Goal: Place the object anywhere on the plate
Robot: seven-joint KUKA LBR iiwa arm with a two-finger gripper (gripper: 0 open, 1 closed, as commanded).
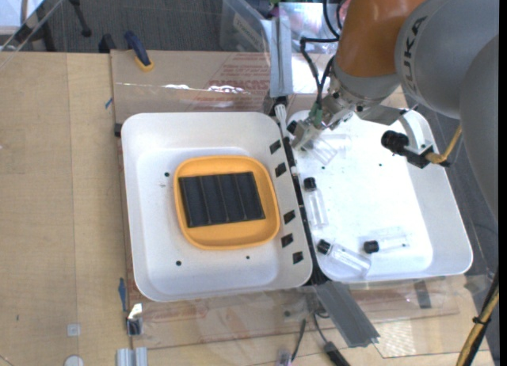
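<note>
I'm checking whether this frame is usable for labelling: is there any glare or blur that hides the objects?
Camera view: the right bin is washed out, so the clear tubes barely stand out; the yellow plate is sharp; the gripper looks slightly blurred.

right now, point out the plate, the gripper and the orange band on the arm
plate (226, 234), camera view, its front orange rim
gripper (305, 131), camera view, its tip at the bins' divider
orange band (380, 24), camera view, its rounded top

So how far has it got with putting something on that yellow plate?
Nothing looks done yet: the yellow plate in the left bin carries just its dark ridged insert. The gripper is down at the right bin's top-left corner. Clear vials lie there, waiting.
</note>
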